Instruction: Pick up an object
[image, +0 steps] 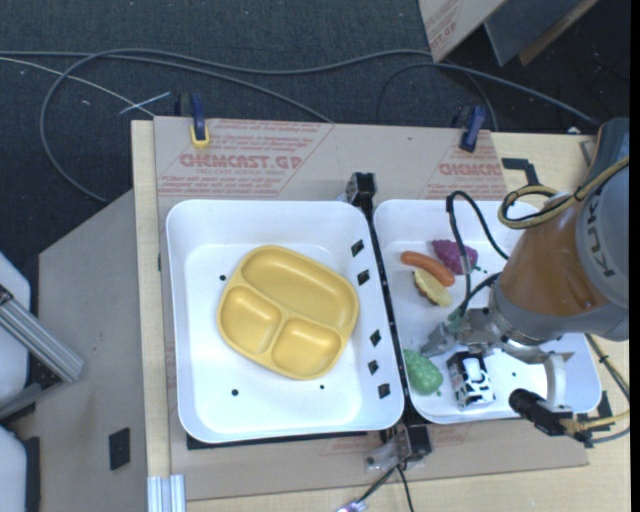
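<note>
1. Low over the right bin (590, 395), the gripper (470, 378) hangs at the near end, its black-and-white fingers (478, 385) pointing down; whether they are spread or pressed together cannot be told from this slant, and nothing shows between them.
2. Left bin (185, 300): a yellow divided plate (287, 311) lies in its middle, well apart from the arm.
3. Right bin, left to right: a green object (423, 373) lies just beside the gripper, on its left and outside the jaws, near the bin's inner wall. Farther back sit an orange piece (425, 264), a yellow piece (434, 290) and a purple piece (455, 255), clustered together.
4. Risk, as I judge it: the green object is offset from the jaws, so a closing here would likely catch nothing, or a finger could nudge it against the wall.
</note>
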